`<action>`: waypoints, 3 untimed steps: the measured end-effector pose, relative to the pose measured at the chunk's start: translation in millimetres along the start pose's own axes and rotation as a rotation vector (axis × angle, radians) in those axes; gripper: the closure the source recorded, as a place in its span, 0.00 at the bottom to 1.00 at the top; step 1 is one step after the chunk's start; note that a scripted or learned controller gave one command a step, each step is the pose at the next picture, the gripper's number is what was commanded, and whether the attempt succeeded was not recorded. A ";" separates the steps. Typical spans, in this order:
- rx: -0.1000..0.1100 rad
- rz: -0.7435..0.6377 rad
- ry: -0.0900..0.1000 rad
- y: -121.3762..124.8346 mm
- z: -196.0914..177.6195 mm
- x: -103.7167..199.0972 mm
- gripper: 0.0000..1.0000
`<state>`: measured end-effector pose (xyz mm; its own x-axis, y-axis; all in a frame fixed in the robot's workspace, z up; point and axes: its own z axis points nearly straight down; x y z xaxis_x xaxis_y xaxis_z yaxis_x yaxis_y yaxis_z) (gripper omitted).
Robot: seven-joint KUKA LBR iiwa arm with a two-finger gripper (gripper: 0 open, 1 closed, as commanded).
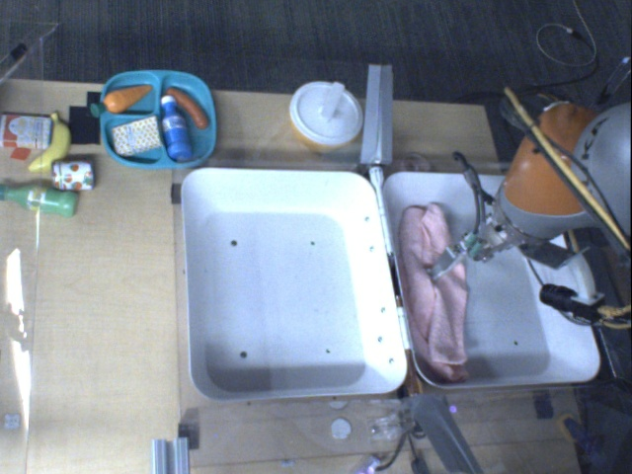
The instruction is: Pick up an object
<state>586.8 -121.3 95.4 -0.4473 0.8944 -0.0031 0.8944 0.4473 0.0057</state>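
Lying along the nine o'clock wall of the right bin [563,358], the pink cloth [434,289] looks soft, light and floppy; best pinched at a raised fold; the gripper [462,256] sits at its three o'clock edge, jaws slightly parted, holding nothing

Robot lab — bench [99,294], twin bins [286,191]

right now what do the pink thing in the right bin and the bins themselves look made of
Pink cloth: soft fabric, likely terry towel; matte, rumpled and folded lengthwise.
Right bin and left bin: probably moulded plastic; smooth white walls, rounded corners, a faint sheen.
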 end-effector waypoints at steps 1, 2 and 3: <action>-0.003 -0.001 -0.001 1.9 -10.6 0.4 1.00; -0.004 -0.001 -0.002 2.0 -10.8 0.2 0.00; -0.007 -0.064 -0.006 -2.5 4.5 23.2 0.00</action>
<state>574.2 -101.7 90.8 -0.5033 0.8641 -0.0094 0.8640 0.5034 0.0124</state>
